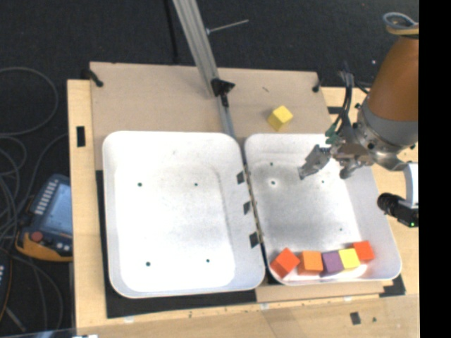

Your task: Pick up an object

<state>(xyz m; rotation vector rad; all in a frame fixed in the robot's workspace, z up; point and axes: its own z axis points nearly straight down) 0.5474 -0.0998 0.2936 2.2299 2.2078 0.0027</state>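
Along the near wall of the right bin [366,189], left to right, sit an orange-red block [285,261], orange, purple, yellow and red ones. The gripper [328,162] hangs over the bin's far half, fingers spread and empty; the blocks lie well toward the near wall from it.

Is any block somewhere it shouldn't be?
Yes. One yellow cube sits on the bare bench behind the right bin, outside both bins. The other blocks are lined up along that bin's near edge.
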